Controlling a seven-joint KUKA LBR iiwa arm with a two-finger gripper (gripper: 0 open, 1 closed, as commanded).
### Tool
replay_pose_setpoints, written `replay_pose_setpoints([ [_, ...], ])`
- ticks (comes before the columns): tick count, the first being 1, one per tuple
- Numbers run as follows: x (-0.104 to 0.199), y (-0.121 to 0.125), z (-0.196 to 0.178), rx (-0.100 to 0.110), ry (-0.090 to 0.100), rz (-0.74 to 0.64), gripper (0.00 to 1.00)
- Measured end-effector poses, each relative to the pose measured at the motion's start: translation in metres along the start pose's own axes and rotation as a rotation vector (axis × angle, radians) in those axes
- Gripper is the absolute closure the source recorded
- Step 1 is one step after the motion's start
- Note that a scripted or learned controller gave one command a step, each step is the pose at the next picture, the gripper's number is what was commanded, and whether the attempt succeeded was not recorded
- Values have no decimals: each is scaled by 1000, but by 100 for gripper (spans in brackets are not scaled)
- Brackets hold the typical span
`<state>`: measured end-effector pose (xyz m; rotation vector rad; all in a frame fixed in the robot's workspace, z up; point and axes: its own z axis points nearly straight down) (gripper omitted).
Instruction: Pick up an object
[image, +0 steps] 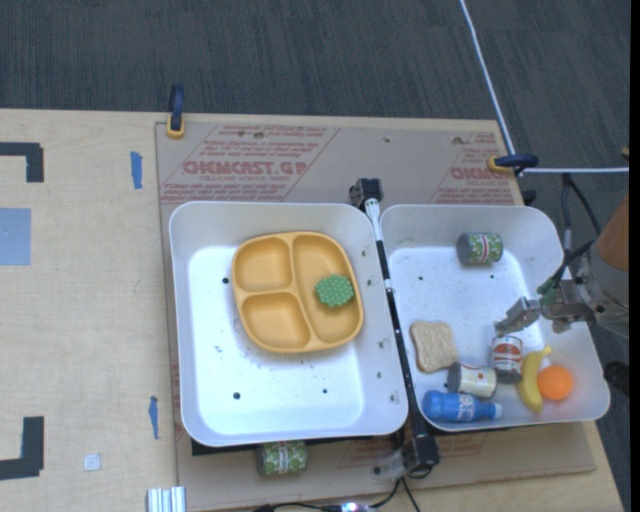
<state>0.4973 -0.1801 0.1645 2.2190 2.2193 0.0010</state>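
Pincer (522, 316) over right bin (440, 225), above the red-labelled can (507, 354).
Fingers spread, gripping nothing; bread slice (434, 345) left, banana (534, 383) and orange (555, 382) nearer.

Bright, even light falls from overhead. The two white bins (200, 300) are close to overexposed, their floors nearly without texture, left of the pincer (522, 316). Shadows are soft and short: a faint one rims the yellow plate (262, 268) far to the pincer's left, and small ones sit under the items just below the pincer. The pincer looks slightly smeared, its outline soft. The tabletop (80, 300) is evenly lit; the carpet above is dimmer and grainy.
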Motion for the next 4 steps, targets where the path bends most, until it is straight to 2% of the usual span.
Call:
replay_pose_setpoints([
  [1,44,56,78,-3,1,-2,0],
  [2,77,8,78,-1,2,-1,0],
  [3,87,-16,78,-5,1,0,0],
  [4,87,-14,68,-9,0,0,100],
])
